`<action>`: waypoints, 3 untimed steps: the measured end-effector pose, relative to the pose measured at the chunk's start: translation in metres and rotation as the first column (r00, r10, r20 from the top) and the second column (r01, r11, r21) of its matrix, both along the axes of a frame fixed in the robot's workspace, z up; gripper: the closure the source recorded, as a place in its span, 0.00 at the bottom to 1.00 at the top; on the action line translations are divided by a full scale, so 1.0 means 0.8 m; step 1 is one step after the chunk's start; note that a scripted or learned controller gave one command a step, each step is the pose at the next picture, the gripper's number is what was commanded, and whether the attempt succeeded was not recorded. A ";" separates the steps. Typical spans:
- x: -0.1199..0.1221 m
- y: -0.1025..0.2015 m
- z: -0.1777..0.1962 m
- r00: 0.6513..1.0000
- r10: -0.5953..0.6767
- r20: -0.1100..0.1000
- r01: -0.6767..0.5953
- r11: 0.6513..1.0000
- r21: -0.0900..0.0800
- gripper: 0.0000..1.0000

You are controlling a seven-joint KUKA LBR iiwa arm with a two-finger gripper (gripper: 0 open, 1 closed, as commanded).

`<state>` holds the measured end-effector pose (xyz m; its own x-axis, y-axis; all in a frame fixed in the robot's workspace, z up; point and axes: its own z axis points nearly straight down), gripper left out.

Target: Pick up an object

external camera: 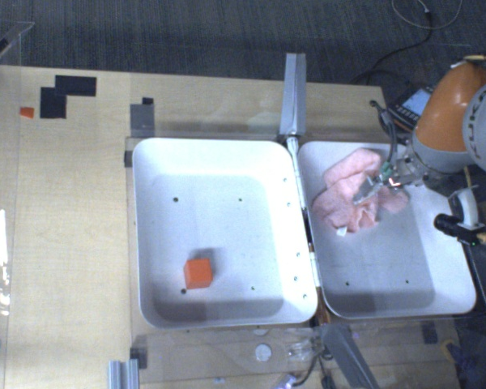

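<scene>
Looking from above, you see a pale wooden desk [65, 241] carrying two shallow white bins side by side. The left bin [154, 168] holds one small orange block [198, 273] near its front, well apart from everything else. The right bin [389, 290] holds a crumpled pink cloth [348, 193] in its rear left part, close to the divider between the bins.

The end effector [378, 186] sits low over the right side of the cloth, touching or nearly touching its folds. Whether it is apart, together or clamped on fabric is too small and too dark to tell, so treat the cloth as not yet held.

The step in hand looks like the grasp on the cloth. To do it well, you would want the end effector pressed into a raised fold rather than a flat patch, closed fully, then lifted straight up and slowly. Soft fabric slips easily and may trail or snag on the bin wall, so watch that the whole cloth clears the rim.

The arm [462, 120] reaches in from the right, its orange band above the wrist, angled down and leftward toward the cloth.
</scene>
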<state>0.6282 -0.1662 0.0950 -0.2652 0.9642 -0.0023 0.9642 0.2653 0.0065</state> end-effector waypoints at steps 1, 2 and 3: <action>-0.027 0.039 -0.005 1.000 -0.012 0.011 0.012 1.000 -0.002 0.00; -0.022 0.039 0.009 1.000 -0.010 0.019 0.010 1.000 -0.003 1.00; 0.004 0.119 0.112 0.997 0.079 0.001 -0.079 0.997 0.000 1.00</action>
